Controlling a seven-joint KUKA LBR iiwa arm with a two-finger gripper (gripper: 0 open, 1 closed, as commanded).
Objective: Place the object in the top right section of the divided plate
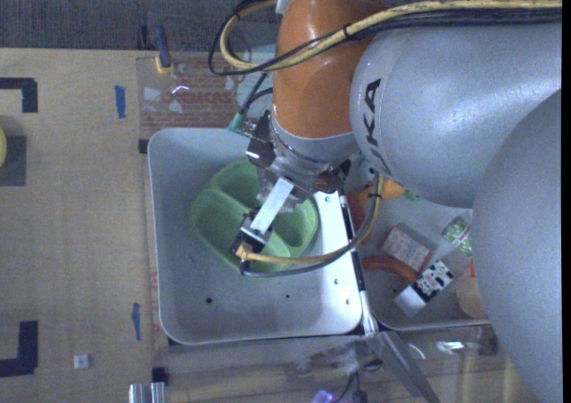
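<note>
Camera view: gripper (294, 176) over the green plate (214, 209), state I cannot tell — an off-centre release could land in the wrong compartment.

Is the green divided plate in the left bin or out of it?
In. The green plate lies within the walls of the left bin, partly under the arm.
</note>
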